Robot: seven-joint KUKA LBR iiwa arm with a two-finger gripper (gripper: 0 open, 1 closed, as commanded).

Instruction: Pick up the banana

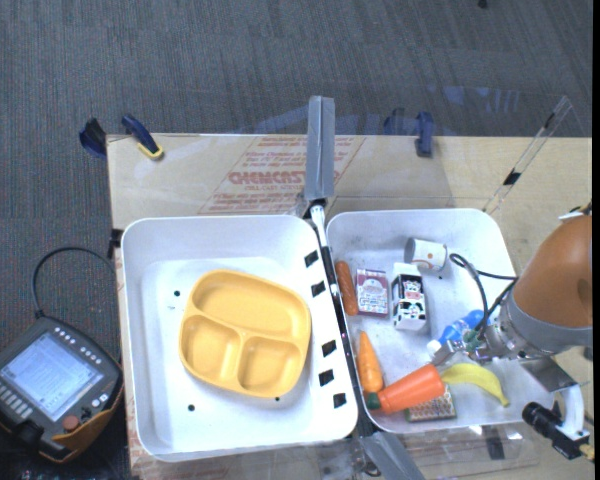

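Note:
The yellow banana (479,379) lies near the front of the right bin (480,230), its left end beside the thick end of a large orange carrot (413,387). My gripper (459,343) hangs low over the bin, just behind and slightly left of the banana and very close to it. The grey wrist with its orange band (565,273) reaches in from the right. The banana rests on the bin floor and does not look lifted.
The right bin also holds a small carrot (369,362), a sausage (346,287), a red card box (372,292), a cow-print carton (409,302), a white cup (426,254) and a brown pad (431,407). A yellow divided plate (245,330) sits in the left bin (150,268).

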